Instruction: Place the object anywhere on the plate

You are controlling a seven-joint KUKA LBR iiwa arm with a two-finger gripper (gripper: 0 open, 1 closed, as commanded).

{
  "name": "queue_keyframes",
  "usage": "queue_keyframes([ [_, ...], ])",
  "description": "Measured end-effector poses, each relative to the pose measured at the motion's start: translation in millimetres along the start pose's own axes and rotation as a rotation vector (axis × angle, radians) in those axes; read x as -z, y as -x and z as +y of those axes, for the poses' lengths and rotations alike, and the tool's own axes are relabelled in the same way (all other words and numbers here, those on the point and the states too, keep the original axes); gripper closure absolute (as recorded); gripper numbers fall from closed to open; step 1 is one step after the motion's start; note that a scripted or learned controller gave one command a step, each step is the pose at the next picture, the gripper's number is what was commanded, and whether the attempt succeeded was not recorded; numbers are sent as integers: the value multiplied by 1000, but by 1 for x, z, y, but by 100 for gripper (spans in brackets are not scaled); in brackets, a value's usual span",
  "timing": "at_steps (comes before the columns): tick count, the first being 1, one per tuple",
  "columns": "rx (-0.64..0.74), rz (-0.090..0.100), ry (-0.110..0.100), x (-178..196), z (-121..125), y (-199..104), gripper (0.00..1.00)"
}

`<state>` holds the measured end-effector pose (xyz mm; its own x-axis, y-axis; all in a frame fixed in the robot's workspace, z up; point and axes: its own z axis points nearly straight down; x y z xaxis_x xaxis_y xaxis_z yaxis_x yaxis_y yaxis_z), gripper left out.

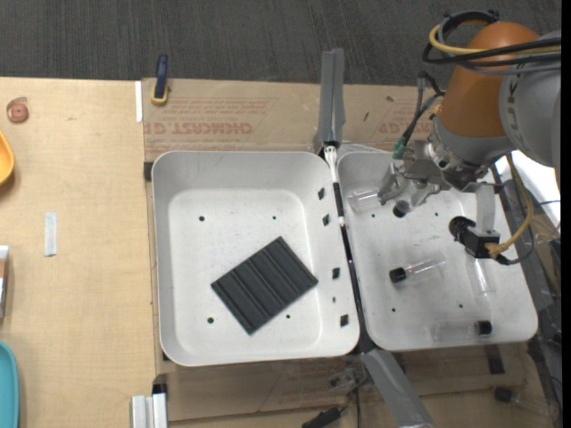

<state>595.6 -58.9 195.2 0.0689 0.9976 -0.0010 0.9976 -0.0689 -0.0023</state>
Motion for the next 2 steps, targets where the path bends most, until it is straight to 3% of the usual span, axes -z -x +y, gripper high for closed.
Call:
queue_keyframes([
  [1,-14,0,-2,27,-65,-79,100],
  [2,392,-1,-1,35,-99,-167,100],
])
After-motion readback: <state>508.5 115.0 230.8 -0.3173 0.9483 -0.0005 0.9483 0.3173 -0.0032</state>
